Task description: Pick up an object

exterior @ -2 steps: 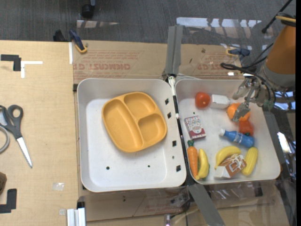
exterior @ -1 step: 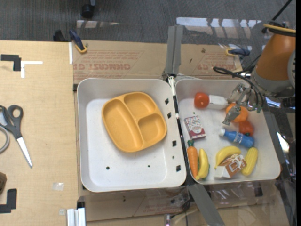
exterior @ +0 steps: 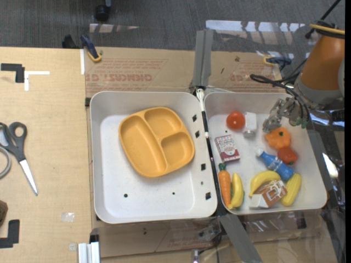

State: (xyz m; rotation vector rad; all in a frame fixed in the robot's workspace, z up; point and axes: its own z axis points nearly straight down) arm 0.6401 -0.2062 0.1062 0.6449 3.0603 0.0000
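My gripper [exterior: 278, 117] hangs over the back right part of the right bin [exterior: 317, 201], on the grey arm with its orange band [exterior: 322, 64]. It sits just above an orange pepper-like toy [exterior: 278, 138], and nothing shows in its grasp. To its left lie a red tomato [exterior: 236, 120] and a small white object [exterior: 250, 122]. Further forward are a red piece [exterior: 288, 155], a blue bottle [exterior: 276, 164], a pink card box [exterior: 227, 148], a carrot [exterior: 224, 185], a yellow banana [exterior: 263, 179] and a brown-and-white packet [exterior: 270, 193].
The left bin [exterior: 104, 201] holds a yellow divided plate [exterior: 157, 140]. Scissors [exterior: 21, 152] lie on the wooden bench at far left. A grey divider bar [exterior: 202, 59] runs behind the bins. Cables hang near the arm at upper right.
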